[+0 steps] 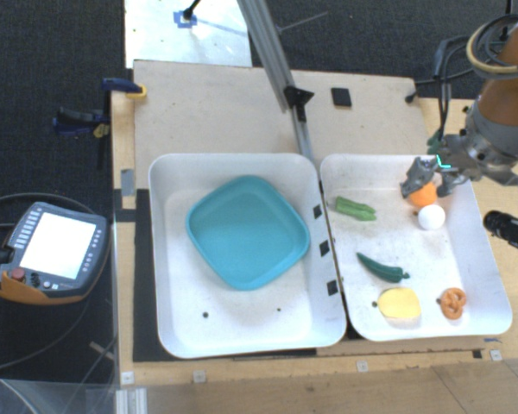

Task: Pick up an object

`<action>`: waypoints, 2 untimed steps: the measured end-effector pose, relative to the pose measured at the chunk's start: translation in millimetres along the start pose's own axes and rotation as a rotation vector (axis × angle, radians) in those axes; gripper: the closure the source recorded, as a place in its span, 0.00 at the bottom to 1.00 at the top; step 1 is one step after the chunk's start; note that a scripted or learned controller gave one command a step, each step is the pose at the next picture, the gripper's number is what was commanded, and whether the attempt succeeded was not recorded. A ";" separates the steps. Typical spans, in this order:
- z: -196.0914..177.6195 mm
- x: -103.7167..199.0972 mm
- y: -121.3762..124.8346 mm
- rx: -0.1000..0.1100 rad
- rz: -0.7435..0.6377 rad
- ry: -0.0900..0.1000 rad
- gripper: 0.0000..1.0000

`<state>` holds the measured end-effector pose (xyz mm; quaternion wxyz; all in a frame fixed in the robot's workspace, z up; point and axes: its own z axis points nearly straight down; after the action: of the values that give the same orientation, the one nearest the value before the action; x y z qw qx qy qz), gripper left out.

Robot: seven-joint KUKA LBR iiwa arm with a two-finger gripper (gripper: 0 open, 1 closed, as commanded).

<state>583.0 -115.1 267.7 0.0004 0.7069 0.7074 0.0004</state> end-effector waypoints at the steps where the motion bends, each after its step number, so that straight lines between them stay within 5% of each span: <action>1: 0.0 0.0 0.0 0.000 0.000 0.000 0.00; 2: 43.9 -1.1 -6.9 0.004 0.001 0.000 0.00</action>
<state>576.1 -116.2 223.8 -0.0010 0.7071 0.7071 -0.0008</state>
